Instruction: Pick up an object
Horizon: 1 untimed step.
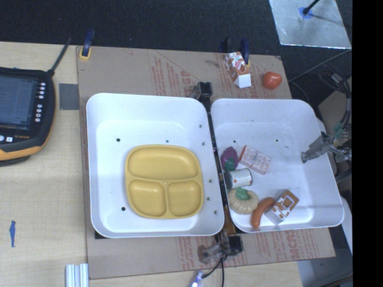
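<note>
You're seeing the tool (316, 150) hovering at the right bin's (287, 115) right rim, can't tell its state, objects sitting lower centre-right: sausage (261, 211), carton (283, 206), can (239, 177), yellow tray (163, 180) lying in left bin (108, 118).

End effector (316, 150) enters at the right bin's (299, 115) right edge; arm behind it cut off by the frame, finger state unreadable. Teach pendant (21, 113) at the desk's left edge cropped, screen text too small to read. Small packet (255, 159) and carton (285, 204) print illegible. Purple item (229, 156) against the dividing wall partly hidden, identity unclear. Cabling at the desk's front edge (212, 265) blurred.
</note>
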{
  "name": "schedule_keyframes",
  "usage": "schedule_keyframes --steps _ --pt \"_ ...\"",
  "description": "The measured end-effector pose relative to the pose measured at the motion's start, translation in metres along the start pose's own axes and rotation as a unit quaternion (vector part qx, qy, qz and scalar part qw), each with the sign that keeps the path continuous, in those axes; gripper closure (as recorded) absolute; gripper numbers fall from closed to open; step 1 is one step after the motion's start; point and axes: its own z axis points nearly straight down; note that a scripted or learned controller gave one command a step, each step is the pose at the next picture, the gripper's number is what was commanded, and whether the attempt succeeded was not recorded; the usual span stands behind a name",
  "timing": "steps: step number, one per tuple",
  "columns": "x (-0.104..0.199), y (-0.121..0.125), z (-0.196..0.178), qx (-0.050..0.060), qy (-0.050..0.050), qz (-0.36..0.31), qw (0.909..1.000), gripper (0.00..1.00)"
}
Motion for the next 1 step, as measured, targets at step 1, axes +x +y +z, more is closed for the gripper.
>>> schedule_keyframes --steps 1 --pt "0.0317 0.0577 0.1301 0.002 0.000 -0.001 1.0000 0.00"
